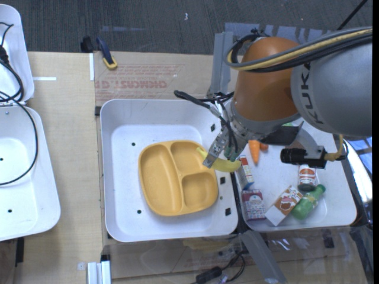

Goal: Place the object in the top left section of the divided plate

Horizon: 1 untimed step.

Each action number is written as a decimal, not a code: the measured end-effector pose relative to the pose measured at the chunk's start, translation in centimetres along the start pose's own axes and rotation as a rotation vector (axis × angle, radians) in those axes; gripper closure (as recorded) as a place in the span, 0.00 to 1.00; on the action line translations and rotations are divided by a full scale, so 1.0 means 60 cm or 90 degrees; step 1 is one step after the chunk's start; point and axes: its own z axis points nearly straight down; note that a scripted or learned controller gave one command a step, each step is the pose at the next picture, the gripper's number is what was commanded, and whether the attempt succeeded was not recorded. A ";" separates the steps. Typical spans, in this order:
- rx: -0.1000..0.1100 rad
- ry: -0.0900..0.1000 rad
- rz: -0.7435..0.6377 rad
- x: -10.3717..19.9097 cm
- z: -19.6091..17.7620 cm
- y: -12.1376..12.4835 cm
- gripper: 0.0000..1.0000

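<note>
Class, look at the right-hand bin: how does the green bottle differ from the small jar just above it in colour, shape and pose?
Colour: the green bottle is bright green all over, while the small jar is dark with a red and white label.
Shape: the bottle is longer and narrows to a neck; the jar is short and squat.
Pose: the bottle lies on its side at a slant; the jar seems to stand upright.
Both rest in the right bin, almost touching.

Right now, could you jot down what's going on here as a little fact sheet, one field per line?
arm: grey with an orange band, reaching in from the right
pincer: over the right edge of the divided plate, a yellow banana-like object between its fingers
yellow object: above the seam between the two bins
divided plate: yellow, three sections, lying in the left bin
right bin: carrot, small cartons, dark jar, green bottle
task status: object not yet in the plate
</note>
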 end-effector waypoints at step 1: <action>0.000 0.001 -0.113 0.036 -0.004 0.024 1.00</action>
